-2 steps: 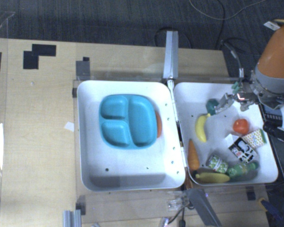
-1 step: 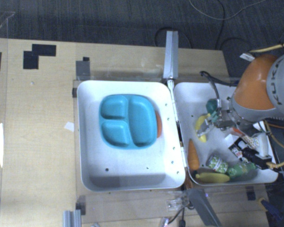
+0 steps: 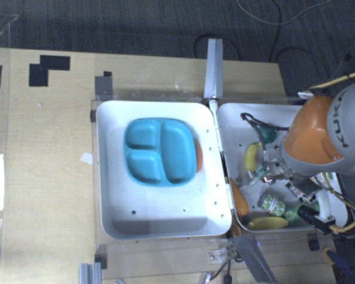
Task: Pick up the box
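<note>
1. Left bin (image 3: 106,176): holds a blue divided tray (image 3: 160,151), lying flat.
2. Orange sliver (image 3: 199,157): peeks from under the tray's right edge. This is possibly the box, but too little shows to be sure.
3. Right bin (image 3: 225,129): holds an upright banana (image 3: 251,155), a green bottle (image 3: 272,205) and a second banana (image 3: 267,222) along the near wall.
4. Gripper (image 3: 271,173): low over the right bin's clutter. Whether it is wide or narrow cannot be told.
5. Bearing: if the sliver is the box, it lies left of the gripper, across the dividing wall.
</note>
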Robot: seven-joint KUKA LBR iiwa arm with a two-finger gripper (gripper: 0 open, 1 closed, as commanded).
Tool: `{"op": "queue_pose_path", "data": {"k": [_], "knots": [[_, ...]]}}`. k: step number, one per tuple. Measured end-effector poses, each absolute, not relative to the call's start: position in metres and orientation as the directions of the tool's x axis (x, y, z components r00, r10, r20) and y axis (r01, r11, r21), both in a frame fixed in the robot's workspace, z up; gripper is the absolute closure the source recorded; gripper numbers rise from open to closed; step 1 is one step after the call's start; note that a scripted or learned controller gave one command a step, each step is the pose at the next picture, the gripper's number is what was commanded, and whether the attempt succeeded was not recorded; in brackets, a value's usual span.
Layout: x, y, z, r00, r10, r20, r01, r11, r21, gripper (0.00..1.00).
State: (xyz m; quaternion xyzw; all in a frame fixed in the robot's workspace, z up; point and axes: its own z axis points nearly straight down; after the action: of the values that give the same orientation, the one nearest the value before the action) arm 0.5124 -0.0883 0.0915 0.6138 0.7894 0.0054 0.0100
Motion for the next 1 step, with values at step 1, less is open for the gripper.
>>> {"op": "queue_pose_path", "data": {"k": [1], "knots": [[0.5729, -0.0794, 0.1856, 0.054, 0.999, 0.0, 0.999, -0.054, 0.005, 0.0]]}}
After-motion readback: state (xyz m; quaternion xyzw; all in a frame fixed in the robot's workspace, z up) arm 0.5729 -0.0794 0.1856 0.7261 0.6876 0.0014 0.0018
